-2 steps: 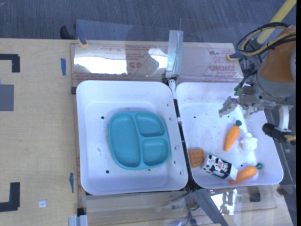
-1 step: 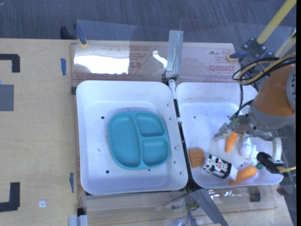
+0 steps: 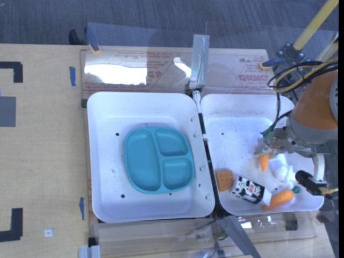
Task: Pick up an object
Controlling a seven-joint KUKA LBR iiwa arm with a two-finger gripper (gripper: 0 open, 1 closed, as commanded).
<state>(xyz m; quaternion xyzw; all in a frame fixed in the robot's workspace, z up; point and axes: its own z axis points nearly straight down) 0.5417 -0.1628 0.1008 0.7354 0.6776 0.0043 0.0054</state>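
Observation:
The right bin (image 3: pixel 231 117) holds several small items. A square waffle piece (image 3: pixel 224 179) lies by the bin's left wall, and a black-and-white cow-print carton (image 3: pixel 247 190) lies beside it. An orange carrot (image 3: pixel 280 198) rests at the front wall, with a white crumpled object (image 3: pixel 280 169) behind it. My gripper (image 3: pixel 267 145) is low in this bin, near its right side. A small orange piece (image 3: pixel 263 162) sits right under its tip. I cannot tell whether the two touch.
The left bin (image 3: pixel 102 144) carries a teal divided plate (image 3: pixel 159 158) at its middle. The grey arm with its orange band (image 3: pixel 318 109) and black cables cover the right bin's far right corner. A metal divider post (image 3: pixel 199 61) stands behind the bins.

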